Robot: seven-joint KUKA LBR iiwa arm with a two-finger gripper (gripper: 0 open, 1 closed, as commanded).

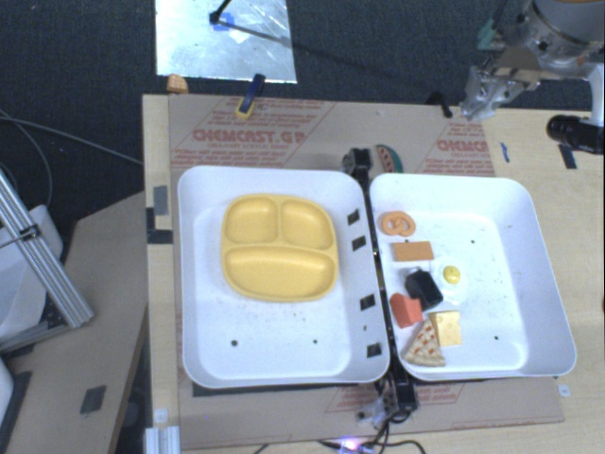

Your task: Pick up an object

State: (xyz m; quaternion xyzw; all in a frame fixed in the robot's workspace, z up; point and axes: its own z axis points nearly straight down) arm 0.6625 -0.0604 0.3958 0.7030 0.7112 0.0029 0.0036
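Note:
The right bin holds several toy food pieces along its left side: a round pretzel, an orange-brown slab, a black block, a fried egg, a red piece, a yellow cheese square and a pizza slice. My gripper hangs high above the bench beyond the right bin's far edge, well away from the food. Nothing is seen between its fingers.
The left bin carries a yellow three-compartment tray. A foil sheet lies on the dark floor at the back. A small yellow-and-blue object rests on the cardboard behind the left bin. Metal framing stands at the left.

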